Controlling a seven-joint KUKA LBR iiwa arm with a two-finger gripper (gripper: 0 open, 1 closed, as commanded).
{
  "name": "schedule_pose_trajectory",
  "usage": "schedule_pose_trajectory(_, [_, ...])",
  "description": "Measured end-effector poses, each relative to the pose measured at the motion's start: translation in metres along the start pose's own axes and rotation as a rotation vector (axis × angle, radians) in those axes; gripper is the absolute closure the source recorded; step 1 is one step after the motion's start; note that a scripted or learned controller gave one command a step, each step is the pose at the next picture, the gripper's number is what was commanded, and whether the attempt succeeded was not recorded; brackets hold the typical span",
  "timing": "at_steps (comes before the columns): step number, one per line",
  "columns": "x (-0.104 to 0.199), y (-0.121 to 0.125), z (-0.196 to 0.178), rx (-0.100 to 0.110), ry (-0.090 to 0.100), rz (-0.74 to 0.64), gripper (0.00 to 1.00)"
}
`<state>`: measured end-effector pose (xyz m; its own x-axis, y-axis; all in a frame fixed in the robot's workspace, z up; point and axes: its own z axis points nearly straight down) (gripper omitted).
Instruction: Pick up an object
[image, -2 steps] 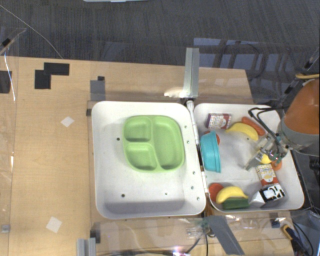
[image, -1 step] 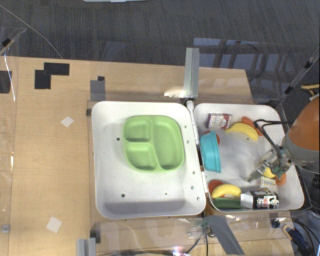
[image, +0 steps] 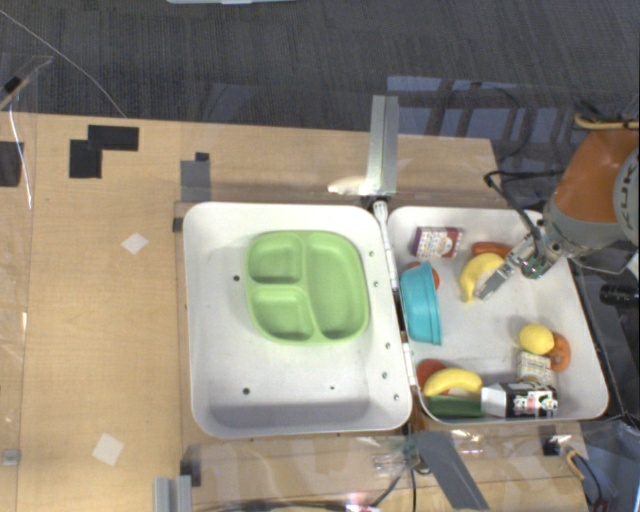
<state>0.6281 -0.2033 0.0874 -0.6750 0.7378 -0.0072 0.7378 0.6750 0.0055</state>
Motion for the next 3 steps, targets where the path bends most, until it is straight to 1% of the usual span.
schedule_pose_trajectory(1, [0.034, 0.046, 0.0, 0.0, 0.002, 0.184, 0.0])
schedule_pose_trajectory(2, [0.046, 0.085, -0.001, 0.046, 0.014, 0.334, 0.0])
schedule_pose_trajectory(3, [0.044, 0.088, -0.013, 0.037, 0.004, 0.322, 1.0])
